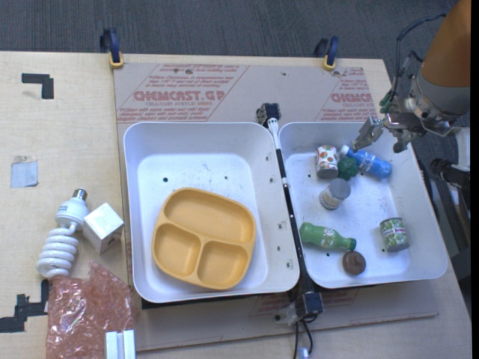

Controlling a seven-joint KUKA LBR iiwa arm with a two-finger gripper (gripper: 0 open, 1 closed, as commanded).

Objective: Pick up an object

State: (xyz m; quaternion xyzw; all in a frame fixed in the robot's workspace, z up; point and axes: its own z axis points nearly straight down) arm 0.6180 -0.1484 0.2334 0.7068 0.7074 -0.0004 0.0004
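You can read "CHEMCAST" in red on the brown protective sheet (187, 88) under both bins. The gripper (372, 132) hovers at the right white bin's (430, 223) far edge, fingers apart and empty, just beside the blue plastic bottle (372, 163) lying near the green bottle (327, 237).

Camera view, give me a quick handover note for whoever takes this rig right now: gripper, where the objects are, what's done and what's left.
Gripper: above the right bin's upper right corner, nothing visibly between its fingers; open or shut cannot be told.
Right bin: blue bottle beside a dark green item, red-patterned can, grey cylinder, green bottle, brown round piece, green-labelled can.
Left bin: yellow divided tray.
Done: nothing lifted.
Left: grasp and lift an object; the blue bottle lies closest.
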